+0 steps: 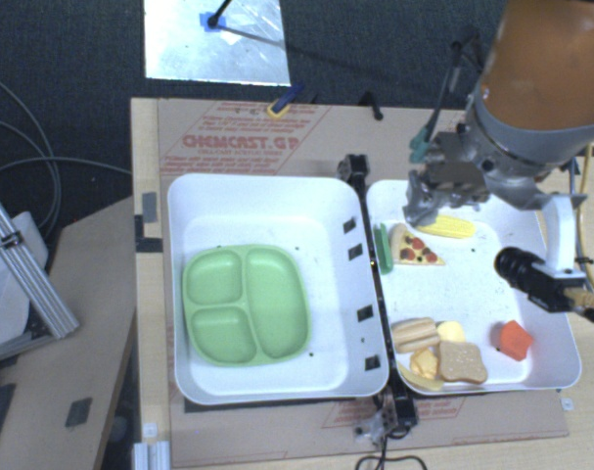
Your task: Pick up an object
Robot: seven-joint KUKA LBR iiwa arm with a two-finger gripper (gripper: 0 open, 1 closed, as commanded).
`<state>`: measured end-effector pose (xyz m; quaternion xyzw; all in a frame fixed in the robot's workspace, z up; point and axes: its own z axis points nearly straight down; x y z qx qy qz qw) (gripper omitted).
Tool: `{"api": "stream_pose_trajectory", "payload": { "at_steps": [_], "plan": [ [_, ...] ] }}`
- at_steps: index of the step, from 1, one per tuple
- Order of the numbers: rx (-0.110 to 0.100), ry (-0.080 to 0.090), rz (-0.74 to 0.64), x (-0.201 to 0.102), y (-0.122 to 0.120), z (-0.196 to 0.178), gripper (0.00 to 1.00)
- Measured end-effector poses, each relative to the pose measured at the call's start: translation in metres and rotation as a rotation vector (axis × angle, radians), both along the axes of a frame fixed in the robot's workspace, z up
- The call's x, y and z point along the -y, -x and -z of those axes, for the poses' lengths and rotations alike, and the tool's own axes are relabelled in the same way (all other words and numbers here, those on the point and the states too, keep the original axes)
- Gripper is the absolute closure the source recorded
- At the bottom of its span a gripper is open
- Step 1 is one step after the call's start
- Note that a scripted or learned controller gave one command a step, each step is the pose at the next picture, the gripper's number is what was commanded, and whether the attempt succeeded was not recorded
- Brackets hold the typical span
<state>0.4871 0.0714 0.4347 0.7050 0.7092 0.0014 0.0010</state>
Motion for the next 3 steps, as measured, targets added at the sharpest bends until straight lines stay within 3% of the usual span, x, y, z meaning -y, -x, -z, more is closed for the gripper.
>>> {"api": "stream_pose_trajectory", "payload": {
  "at_steps": [1,2,3],
  "plan": [
    [-0.002,0.0,0.0,-0.04,-0.01,0.017,1.0],
    [-0.006,0.002,0.006,-0.038,-0.049,0.083,1.0],
    [0.007,-0.002,0.007,-0.006,0.002,-0.007,1.0]
  ]
}}
